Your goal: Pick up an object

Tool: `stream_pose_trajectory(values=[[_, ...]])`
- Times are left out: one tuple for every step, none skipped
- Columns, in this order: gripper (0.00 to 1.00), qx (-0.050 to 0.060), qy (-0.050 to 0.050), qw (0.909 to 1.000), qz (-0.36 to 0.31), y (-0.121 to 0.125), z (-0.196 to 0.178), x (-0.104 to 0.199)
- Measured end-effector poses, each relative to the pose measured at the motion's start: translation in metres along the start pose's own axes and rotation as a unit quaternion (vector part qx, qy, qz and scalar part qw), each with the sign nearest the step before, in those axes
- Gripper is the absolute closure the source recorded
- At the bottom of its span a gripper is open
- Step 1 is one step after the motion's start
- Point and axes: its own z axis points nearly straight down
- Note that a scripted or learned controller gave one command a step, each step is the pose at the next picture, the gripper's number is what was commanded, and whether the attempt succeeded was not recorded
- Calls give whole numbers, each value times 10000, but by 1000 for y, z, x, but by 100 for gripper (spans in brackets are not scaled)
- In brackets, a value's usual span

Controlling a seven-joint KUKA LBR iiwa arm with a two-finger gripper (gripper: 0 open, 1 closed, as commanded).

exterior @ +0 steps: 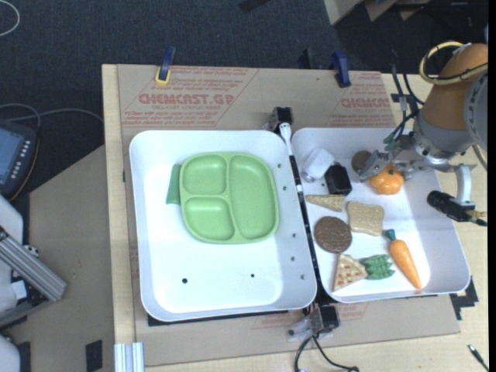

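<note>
My gripper (385,166) hangs low over the back of the right bin (457,262), directly above and touching or nearly touching a small orange fruit (387,182) with a green stem. A grey round piece (361,161) sits just left of it. A black block (337,179) and a white lump (318,162) lie further left. In the same bin lie a tan wedge (327,202), a bread slice (364,218), a brown round patty (332,235), a pizza slice (349,271), green pea pods (377,266) and a carrot (405,261).
The left bin (151,231) holds a green divided plate (229,196) toward its back. The bins meet along a ridge (301,215). Blue clamps (339,68) hold the cardboard base at the back edge.
</note>
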Motion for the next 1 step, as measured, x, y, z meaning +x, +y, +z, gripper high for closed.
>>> stream_pose_trajectory(values=[[100,-26,-9,10000,-2,1,-13,0]])
